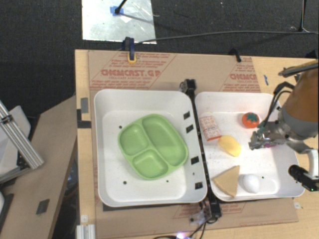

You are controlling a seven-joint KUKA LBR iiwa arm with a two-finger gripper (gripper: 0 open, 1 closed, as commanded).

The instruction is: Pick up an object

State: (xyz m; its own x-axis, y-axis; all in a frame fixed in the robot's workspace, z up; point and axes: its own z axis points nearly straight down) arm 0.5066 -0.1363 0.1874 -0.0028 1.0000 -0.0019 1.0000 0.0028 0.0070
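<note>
Overhead slanted view of 2 shallow white bins side by side on a bench. Landmark: the yellow lemon (229, 145), lying loose in the right bin (234, 101).

Just right of the lemon, and a bit above it in frame, hangs the gripper (260, 139), low over the bin floor w/ nothing visibly between its tips — how wide it's spread can't be told from here.

Other objs, all untouched: orange tomato (250, 119) up-right of the lemon, small printed packet (209, 127) up-left, tan wedge (227, 180) below, white egg-like ball (250, 183) below-right. Far left of the lemon, in the left bin (144, 96), sits a green 3-section plate (152, 146).

Progress, as I judge it — approach stage only; grasp and lift both remain.
</note>
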